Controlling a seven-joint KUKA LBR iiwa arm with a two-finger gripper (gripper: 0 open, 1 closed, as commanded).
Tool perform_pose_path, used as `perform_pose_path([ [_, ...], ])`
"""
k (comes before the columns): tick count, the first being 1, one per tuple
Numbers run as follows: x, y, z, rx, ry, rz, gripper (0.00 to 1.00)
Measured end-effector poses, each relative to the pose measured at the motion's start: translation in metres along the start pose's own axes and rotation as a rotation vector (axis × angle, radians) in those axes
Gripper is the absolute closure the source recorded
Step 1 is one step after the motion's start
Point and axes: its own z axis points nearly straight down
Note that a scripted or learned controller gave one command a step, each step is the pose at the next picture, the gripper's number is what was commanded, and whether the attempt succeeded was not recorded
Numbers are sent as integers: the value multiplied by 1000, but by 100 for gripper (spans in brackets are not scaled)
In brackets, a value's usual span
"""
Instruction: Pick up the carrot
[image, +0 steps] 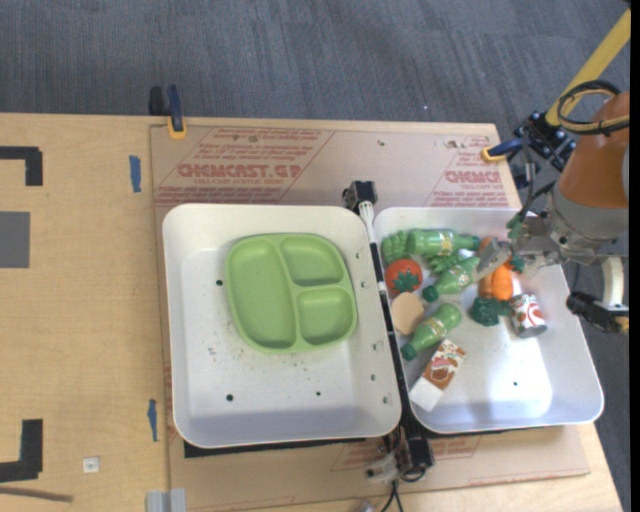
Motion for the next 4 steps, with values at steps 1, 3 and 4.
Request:
perform_pose_path([
  [1,-15,13,42,0,7,261,0],
  [3,31,57,-78,-2,2,253,100],
  [4,31,56,-77,0,1,254,0],
])
